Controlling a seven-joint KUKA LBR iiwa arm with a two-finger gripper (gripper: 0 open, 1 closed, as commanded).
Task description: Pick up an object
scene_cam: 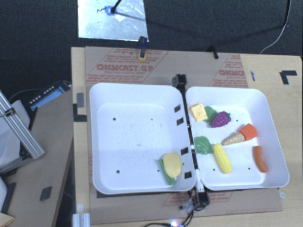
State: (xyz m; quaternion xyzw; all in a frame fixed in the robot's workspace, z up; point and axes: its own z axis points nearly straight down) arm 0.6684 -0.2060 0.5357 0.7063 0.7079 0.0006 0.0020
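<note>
Starting at the left of the frame: the left bin [118, 141] is bare white plastic except for one yellow-and-green toy [171, 167] in its lower right corner. It lies close to the wall, long axis running roughly up and down the frame.

Across the divider, the right bin [272, 126] carries the rest. A yellow cheese wedge [198, 112] sits at its upper left, with a green piece [209, 113] touching it and purple grapes [220, 119] pressed against that. Below them, a green leaf [202, 144] lies just beside a corn cob [222, 158], whose long axis slants from upper left to lower right. A cone [240, 135] with an orange end lies at centre, tilted up to the right. Furthest right, an orange sausage [260, 159] lies nearly upright in the frame, apart from its neighbours.

I cannot tell how the claw stands or whether it has anything, so I cannot give a bearing from it to any toy. The arm enters from the right edge, so I judge the right bin the nearer reach (the sausage nearest of all). Its free flanks would suit a close across the short axis, though the bin wall is near on its right. The bin floors look smooth, so a nudged toy may slide. The counter [80, 141] around both bins looks flat.
</note>
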